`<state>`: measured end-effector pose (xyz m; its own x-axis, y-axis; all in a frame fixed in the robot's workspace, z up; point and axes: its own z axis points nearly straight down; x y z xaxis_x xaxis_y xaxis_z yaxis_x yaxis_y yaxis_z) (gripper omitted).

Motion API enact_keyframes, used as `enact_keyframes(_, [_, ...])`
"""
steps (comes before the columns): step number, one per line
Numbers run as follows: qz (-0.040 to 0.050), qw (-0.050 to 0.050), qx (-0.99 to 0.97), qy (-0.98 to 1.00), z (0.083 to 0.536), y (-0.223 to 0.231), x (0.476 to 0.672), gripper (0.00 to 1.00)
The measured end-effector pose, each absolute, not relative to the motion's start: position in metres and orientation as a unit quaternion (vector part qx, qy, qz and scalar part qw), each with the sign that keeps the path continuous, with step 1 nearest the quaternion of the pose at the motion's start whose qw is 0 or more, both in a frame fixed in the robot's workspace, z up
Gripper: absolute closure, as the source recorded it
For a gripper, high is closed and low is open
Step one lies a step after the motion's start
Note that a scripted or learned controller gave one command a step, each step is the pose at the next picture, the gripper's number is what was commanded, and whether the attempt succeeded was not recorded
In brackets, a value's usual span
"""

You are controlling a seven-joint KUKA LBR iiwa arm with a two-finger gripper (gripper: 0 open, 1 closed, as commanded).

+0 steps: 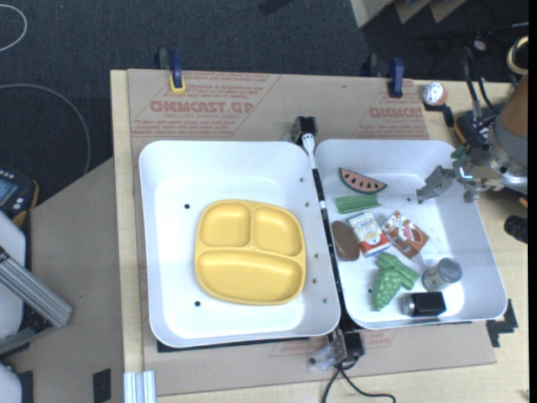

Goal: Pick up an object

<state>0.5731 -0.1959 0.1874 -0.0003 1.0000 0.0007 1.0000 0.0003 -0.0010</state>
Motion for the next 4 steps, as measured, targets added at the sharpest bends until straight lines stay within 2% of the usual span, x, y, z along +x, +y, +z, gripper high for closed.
enact_keyframes(1, [-0.0012,-0.002,-0.706,-0.709,0.087,-0.119,0.566,0.0])
enact_keyframes(2, [-0.0036,-0.006,-0.707,-0.707,0.105,-0.124,0.568,1.0])
enact_keyframes(3, [-0.0018,-0.001,-0.705,-0.709,0.189,-0.062,0.532,1.0])
enact_keyframes(4, [-0.0005,-0.001,-0.705,-0.709,0.185,0.024,0.506,1.0])
